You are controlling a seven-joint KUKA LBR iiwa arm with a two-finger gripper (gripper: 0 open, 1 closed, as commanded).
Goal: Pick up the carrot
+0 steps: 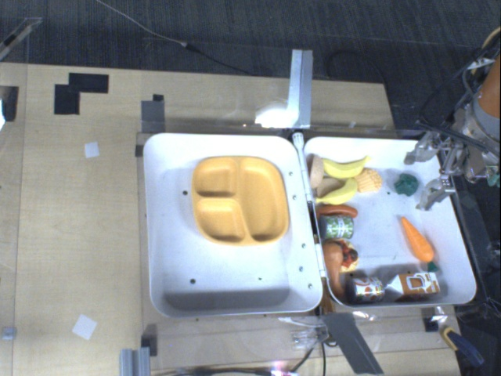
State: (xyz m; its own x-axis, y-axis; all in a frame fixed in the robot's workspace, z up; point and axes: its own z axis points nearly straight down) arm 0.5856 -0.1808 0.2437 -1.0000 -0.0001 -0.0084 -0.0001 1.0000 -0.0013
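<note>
Gripper (435, 172) spread open over right bin's (466, 276) 2 o'clock rim, carrot (417, 240) loose at 5 o'clock from it, wooden bench (70, 233) below.

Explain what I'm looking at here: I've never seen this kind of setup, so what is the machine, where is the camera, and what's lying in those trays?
One camera looks down at a slant on a bench with two shallow white bins. The robot arm reaches in from the right; its two-finger gripper hangs open over the right bin, holding nothing. The left bin contains a yellow divided plate. The right bin holds toy food: the carrot near its right side, bananas, a green can, a small green item and packages along the front edge.
</note>
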